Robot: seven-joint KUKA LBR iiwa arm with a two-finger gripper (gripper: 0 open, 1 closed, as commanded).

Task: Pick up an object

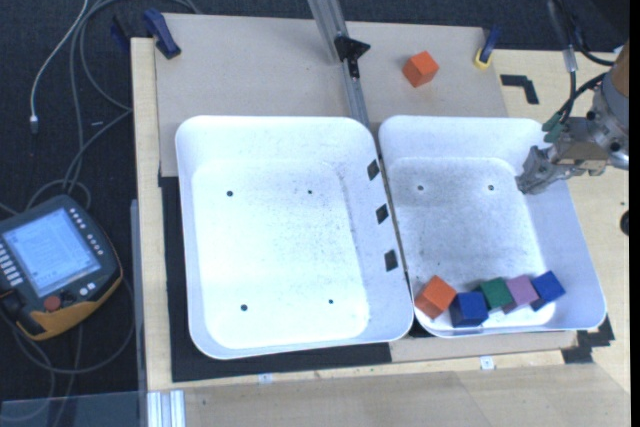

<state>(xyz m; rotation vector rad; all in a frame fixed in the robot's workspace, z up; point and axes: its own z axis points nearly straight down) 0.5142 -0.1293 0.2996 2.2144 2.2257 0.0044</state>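
Your grey two-finger gripper (532, 177) hangs over the right rim of the right-hand bin, well apart from every block. Whether it is open or closed cannot be told from this slant; nothing is seen in its grasp.

Step in hand, by my judgement: the approach. No object is lifted yet. Your next move calls for carrying the gripper toward the near edge of the right bin and lowering it over one block, with room on both sides for the tool to close.

Now left to right across the bench. A grey handheld control pendant with an orange base (52, 258) lies on the floor at far left, cables trailing beside it. The shallow white left bin (200, 150) shows speckled dirt and a few dark spots on its floor, and no blocks. The shallow white right bin (470, 130) holds five small cubes crowded along its near wall: an orange cube (435, 296), a dark blue cube (468, 309), a green cube (496, 294), a pale purple cube (522, 291) and a second blue cube (548, 287). They sit touching or just beside one another, which I judge leaves little clearance; the end cubes look the easier targets.

A lone orange cube (421, 68) rests on the tan board behind the bins, outside both.
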